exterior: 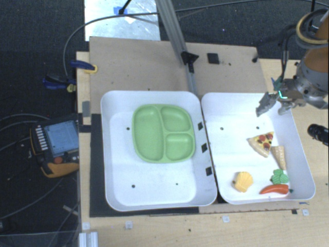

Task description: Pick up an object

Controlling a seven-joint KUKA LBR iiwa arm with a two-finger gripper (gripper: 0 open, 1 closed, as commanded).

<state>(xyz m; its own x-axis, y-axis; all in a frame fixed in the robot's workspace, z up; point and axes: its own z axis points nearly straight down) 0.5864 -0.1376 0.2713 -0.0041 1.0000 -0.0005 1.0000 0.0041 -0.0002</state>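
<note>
A divided plate point(163, 134) lies in the left bin point(117, 189); toy foods point(262, 144) in the right bin point(226, 158)

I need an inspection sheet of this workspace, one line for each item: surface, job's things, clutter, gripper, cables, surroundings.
Surface: brown bench bearing two white bins, left bin and right bin.
Job's things: in the right bin, toy pizza slice, cone, yellow corn toy, green leafy toy, red pepper toy.
Clutter: green divided plate in the left bin.
Gripper: gripper above the right bin's far right part, holding nothing seen.
Cables: grey cable beyond the bench.
Surroundings: blue-screened handheld device on dark floor, left of the bench.
</note>
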